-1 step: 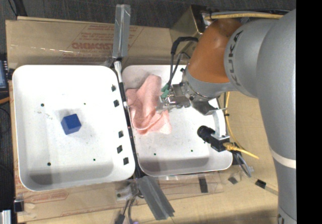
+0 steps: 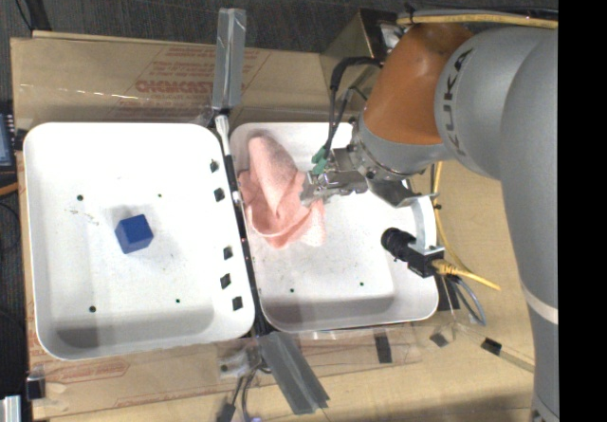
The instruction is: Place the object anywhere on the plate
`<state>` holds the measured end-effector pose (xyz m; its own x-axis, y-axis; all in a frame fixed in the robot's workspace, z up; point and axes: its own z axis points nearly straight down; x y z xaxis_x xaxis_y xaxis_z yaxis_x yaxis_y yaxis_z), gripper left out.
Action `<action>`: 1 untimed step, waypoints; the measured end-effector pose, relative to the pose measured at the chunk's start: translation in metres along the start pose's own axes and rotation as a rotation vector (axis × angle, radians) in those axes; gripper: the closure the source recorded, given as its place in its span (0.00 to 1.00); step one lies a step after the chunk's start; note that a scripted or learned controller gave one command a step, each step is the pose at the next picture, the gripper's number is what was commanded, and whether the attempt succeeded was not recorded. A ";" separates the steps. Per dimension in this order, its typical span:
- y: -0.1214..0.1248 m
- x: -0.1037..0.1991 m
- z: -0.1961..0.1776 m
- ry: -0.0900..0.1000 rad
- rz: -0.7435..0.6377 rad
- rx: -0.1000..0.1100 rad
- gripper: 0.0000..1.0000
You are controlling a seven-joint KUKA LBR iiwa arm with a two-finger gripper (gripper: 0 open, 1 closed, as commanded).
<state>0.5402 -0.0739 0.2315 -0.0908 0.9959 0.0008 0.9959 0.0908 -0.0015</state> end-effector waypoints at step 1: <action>0.022 0.054 -0.001 -0.002 -0.407 -0.002 1.00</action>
<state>0.5576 -0.0176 0.2325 -0.4779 0.8784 -0.0012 0.8784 0.4779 0.0002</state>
